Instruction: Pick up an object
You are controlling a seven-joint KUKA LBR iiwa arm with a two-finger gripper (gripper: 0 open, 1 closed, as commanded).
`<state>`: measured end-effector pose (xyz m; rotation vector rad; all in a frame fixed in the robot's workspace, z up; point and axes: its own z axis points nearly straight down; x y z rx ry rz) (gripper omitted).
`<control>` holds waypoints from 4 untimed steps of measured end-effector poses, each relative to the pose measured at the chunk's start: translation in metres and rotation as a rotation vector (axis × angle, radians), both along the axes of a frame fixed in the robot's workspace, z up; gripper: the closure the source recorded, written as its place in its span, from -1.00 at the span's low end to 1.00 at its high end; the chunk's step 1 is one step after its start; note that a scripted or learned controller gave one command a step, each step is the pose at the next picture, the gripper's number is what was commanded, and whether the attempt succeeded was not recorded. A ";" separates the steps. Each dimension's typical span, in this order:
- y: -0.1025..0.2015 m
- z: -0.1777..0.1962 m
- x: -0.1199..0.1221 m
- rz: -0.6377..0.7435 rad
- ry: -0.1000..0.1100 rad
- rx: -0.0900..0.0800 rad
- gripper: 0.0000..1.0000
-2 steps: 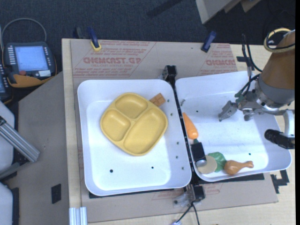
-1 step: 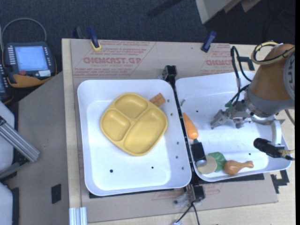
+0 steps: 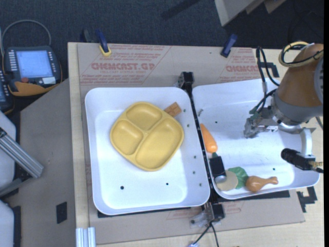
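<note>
While the left bin point(image 3: 103, 153) carries a yellow divided plate point(image 3: 147, 135) lying flat across its upper middle, a small brown block point(image 3: 172, 108) peeks out from under the plate's upper right edge. Across the divider, the right bin point(image 3: 231, 104) keeps its things along its left wall and lower left corner — an orange carrot point(image 3: 208, 138) lies lengthwise just beside the wall, a black object point(image 3: 216, 165) sits below it, and further down come a tan disc point(image 3: 227, 181), a green piece point(image 3: 238, 174) touching it, and a brown drumstick point(image 3: 259, 181) pointing right. The arm point(image 3: 300, 86) reaches in from the right, its orange band above the wrist, with the gripper point(image 3: 253, 126) lowered over bare bin floor in the right bin's middle, well apart from the carrot and the corner cluster. How far its fingers stand apart cannot be told from this angle — nothing is seen between them.
</note>
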<state>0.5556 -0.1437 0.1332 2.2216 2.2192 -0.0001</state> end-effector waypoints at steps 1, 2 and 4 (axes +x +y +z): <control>0.008 0.058 0.006 0.003 -0.004 0.000 1.00; 0.008 0.084 0.007 0.002 -0.003 -0.001 1.00; 0.115 0.089 0.009 0.008 -0.002 0.003 1.00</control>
